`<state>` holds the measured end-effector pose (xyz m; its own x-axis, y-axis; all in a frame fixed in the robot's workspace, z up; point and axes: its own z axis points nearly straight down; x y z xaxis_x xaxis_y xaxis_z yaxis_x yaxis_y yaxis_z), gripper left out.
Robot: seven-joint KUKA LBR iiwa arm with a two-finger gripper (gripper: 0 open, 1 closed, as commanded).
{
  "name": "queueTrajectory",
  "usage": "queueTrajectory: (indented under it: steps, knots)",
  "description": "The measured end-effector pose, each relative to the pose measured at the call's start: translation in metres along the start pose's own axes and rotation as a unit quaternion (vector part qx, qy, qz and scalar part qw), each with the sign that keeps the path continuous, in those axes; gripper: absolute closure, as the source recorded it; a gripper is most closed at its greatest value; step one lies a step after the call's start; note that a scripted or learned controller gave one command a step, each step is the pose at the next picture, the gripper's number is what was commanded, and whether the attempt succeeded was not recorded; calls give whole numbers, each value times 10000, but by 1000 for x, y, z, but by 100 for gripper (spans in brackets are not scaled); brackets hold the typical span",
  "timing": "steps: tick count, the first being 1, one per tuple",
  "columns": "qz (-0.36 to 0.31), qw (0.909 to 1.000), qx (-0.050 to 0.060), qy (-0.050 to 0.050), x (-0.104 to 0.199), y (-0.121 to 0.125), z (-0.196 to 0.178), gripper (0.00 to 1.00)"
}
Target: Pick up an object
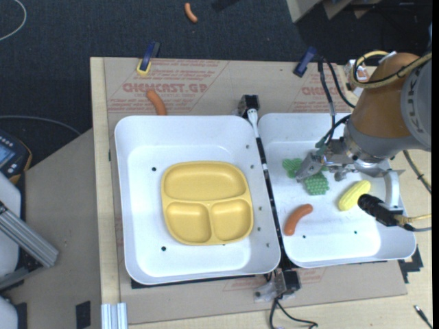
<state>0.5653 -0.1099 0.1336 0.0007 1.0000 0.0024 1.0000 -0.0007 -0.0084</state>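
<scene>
The right bin [329,249] holds an orange sausage [298,218] near its front left, a yellow corn-like piece [353,195] at the right, and green toy food [309,177] in the middle. My gripper [321,164] hangs low over the green pieces, reaching in from the right under the orange band of the arm [384,108]. Its metal fingers point down and left at the green pieces. Nothing can be seen between them.
The left bin [137,149] carries a yellow divided plate [206,202]. A second orange sausage [157,102] lies on the cardboard behind the left bin, and another [191,11] on the dark floor. Clamps [146,59] sit at the bench's back edge.
</scene>
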Motion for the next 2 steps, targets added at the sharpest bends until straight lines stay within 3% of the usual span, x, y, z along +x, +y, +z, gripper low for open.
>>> queueTrajectory:
  steps: [1,2]
  knots:
    - [-2,10000,-9,-1,1,0,52,0]
    - [4,10000,-44,-11,0,1,38,100]
